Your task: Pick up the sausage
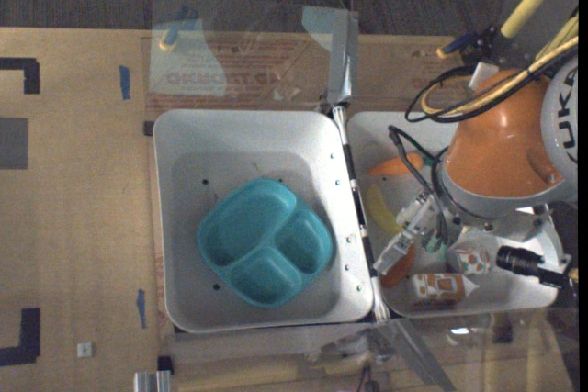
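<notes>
Seemingly, the pincer (411,237) is lowered into the right bin (377,128), at the lower right of the frame, under the grey arm (505,165) with its orange band. Whether it is apart or together cannot be told, as the metal parts are small and blurred against the bin floor.

Just below and to the left of the pincer, a reddish-brown elongated thing is seen, taken to be the sausage (395,263); it lies against the bin's left wall, near the lower corner. It seems to touch the pincer's tip or to lie just beside it, but a grasp cannot be confirmed, so the sausage is judged not yet lifted. The approach is judged largely done; the closing and the raising are left.

Around it, a yellow item (382,211), an orange item (397,166) and a small packet (439,287) are seen. Further left, a teal divided plate (265,241) rests in the left bin (184,142) on the table (73,225).
</notes>
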Controlling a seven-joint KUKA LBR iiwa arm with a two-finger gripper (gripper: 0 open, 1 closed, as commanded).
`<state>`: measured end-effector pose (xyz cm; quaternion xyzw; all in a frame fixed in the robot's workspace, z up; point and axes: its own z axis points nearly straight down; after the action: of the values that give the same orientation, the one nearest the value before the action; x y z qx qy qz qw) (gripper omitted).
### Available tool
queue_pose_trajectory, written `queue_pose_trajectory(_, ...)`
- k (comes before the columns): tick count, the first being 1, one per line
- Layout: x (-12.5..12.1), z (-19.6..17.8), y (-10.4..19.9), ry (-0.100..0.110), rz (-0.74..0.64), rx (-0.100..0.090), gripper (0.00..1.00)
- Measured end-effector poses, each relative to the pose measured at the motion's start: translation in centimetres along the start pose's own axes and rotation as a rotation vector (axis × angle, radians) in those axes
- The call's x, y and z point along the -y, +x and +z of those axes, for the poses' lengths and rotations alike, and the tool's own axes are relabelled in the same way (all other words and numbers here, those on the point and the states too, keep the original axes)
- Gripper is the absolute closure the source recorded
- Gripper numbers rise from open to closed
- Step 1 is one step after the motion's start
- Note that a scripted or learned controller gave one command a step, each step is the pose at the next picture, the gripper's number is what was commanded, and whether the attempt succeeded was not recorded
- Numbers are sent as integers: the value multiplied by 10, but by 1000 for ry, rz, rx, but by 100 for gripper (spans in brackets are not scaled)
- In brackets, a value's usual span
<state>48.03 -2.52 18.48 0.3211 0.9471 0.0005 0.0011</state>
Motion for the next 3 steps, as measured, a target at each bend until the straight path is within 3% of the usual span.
queue_pose_trajectory(1, -4, 0, 3, 0, -162, 0, 0)
queue_pose_trajectory(2, 16, 0, -12, 0, -245, 0, 0)
queue_pose_trajectory(3, 55, 65, -41, 0, -367, -1, 0)
